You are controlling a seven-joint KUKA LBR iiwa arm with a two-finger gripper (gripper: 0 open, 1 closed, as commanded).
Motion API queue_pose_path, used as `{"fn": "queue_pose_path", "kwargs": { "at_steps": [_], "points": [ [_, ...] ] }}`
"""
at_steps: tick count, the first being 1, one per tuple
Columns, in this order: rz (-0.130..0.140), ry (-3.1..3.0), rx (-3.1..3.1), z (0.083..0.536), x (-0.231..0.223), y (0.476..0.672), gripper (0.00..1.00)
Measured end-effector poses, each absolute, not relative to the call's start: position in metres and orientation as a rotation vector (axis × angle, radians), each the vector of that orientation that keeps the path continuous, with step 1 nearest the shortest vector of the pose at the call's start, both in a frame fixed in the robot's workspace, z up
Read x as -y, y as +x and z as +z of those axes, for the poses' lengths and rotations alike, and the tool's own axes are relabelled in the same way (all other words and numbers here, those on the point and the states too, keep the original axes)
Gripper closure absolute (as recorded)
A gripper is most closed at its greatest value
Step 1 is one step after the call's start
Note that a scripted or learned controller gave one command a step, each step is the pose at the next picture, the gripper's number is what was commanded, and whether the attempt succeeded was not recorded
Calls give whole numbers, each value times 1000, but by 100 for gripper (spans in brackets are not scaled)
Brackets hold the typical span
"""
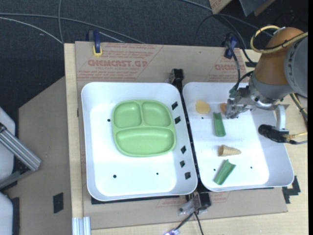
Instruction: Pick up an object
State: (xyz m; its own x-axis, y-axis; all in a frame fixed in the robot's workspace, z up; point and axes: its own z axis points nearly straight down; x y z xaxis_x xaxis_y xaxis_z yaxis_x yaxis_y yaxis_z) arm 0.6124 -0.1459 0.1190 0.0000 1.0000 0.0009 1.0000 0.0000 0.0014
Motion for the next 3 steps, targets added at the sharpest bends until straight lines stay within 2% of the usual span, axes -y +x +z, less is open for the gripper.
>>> {"fn": "queue_pose_path", "kwargs": {
  "at_steps": [2,3],
  "points": [
    [6,2217,-2219,207,145,621,100],
    [0,2218,-2230,202,86,608,100]
  ]
}}
